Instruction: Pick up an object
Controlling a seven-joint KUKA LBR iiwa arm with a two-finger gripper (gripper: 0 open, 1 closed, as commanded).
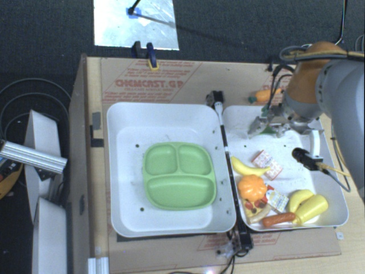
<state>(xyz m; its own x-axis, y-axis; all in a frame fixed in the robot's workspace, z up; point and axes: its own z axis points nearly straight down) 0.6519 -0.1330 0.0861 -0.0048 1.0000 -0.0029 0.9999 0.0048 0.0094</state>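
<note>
White plastic bins, two of them, sit side by side on the cardboard-covered surface [171, 76] in my overhead camera view. The left bin [122, 153] carries a green divided tray [179, 174]. The right bin [242, 141] has the pickings: a banana [246, 167] near the shared wall, an orange toy fruit [252, 187] just below it, a small carton [267, 163] beside the banana, then two yellow pieces [308, 204] and a reddish sausage [279, 219] toward the near rim. My gripper [268, 124] hangs low over the far end of that bin, well apart from the cluster, with a small greenish thing [263, 130] right at its tip, too blurred to name. I cannot tell whether the jaws are released or clenched, or whether anything sits between them. I judge this to be the grasp step, with nothing surely lifted. The next move calls for a confirmed hold on that greenish thing, then a straight lift clear of the bin wall.
</note>
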